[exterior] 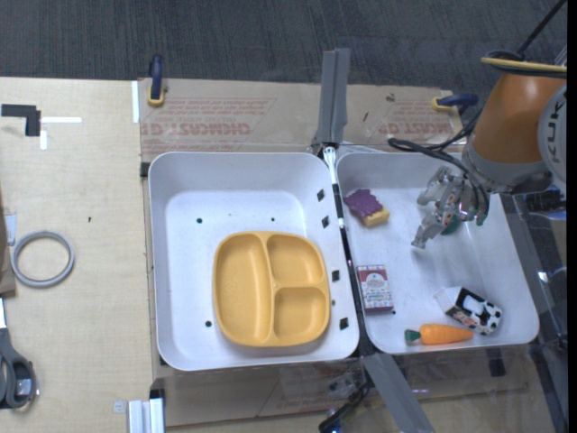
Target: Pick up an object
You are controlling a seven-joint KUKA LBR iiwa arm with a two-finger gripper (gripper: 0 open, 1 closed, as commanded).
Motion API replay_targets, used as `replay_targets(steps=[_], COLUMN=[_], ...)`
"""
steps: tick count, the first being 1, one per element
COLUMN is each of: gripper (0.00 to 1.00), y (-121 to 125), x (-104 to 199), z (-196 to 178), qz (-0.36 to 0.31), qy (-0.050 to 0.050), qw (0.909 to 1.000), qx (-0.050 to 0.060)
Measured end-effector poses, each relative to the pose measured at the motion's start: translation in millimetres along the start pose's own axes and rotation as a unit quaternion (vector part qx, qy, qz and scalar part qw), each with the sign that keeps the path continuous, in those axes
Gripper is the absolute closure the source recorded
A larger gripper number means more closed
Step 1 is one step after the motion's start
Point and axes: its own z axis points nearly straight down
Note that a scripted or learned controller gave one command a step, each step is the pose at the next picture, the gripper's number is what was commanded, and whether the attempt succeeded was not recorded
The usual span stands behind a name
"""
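My gripper (433, 221) hangs over the upper middle of the right bin (518, 269), its fingers spread apart with nothing between them. A purple and yellow sponge (367, 207) lies to its left near the bin's back. Against the left wall lies a small red card box (374, 289). An orange carrot (439, 335) lies along the front edge, and a black and white cow toy (476, 312) sits just right of it. All of these lie apart from the gripper.
The left bin (180, 242) holds a yellow divided plate (270, 289). A grey tape ring (41, 258) and scissors (13, 379) lie on the bench at far left. A grey divider bar (334, 97) runs between the bins at the back.
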Motion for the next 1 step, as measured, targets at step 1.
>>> replay_targets(steps=[1], gripper=[0.00], y=[0.0], x=[0.0], z=[0.0], qz=[0.000], qy=[0.000], qw=[1.0000], qx=[0.000])
